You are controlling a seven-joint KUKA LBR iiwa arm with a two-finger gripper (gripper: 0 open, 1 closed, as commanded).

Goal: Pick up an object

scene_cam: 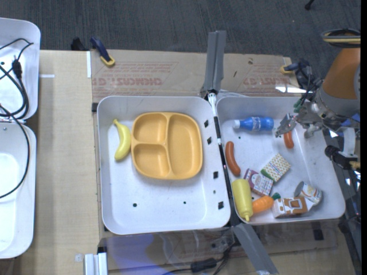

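The two-finger metal gripper (295, 126) was seen at the right of the frame, above the right white bin (321, 213). Whether its fingers were parted or clenched could not be told. A small orange-red sausage-shaped object (289, 140) was seen just below it, perhaps touching.

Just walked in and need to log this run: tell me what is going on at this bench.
The grey KUKA arm reaches in from the right over the right bin, its gripper low beside a small orange sausage. That bin also holds a blue bottle, a longer sausage, a yellow mustard bottle and small cartons. The left bin holds a yellow divided plate and a banana.
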